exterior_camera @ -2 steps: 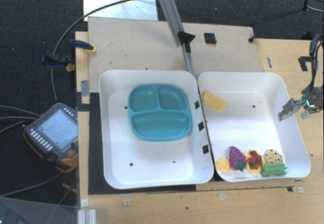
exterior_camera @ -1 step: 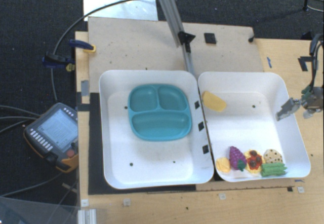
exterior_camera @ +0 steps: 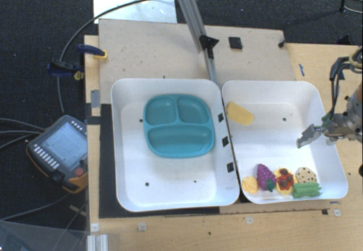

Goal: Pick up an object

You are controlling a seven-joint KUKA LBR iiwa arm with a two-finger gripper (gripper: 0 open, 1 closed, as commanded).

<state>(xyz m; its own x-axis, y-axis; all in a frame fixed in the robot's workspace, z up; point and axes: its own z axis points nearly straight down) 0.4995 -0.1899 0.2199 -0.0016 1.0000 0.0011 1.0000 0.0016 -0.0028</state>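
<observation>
Several toy food pieces lie in the right bin [exterior_camera: 283, 102]. A yellow piece [exterior_camera: 240, 113] rests alone near its far left corner. Along the near wall sit a small yellow piece [exterior_camera: 249, 184], purple grapes [exterior_camera: 264, 176], a red and orange piece [exterior_camera: 283, 179], a speckled cookie [exterior_camera: 306, 174] and a green piece [exterior_camera: 307, 189]. My gripper [exterior_camera: 309, 135] hangs over the right side of this bin, above and slightly behind the cookie, with nothing visibly held.
The left bin [exterior_camera: 130, 176] holds a teal divided plate [exterior_camera: 178, 126]. A slanted metal pole [exterior_camera: 190, 8] crosses the back of the bench. A teach pendant [exterior_camera: 59, 150] and cables lie on the floor at left.
</observation>
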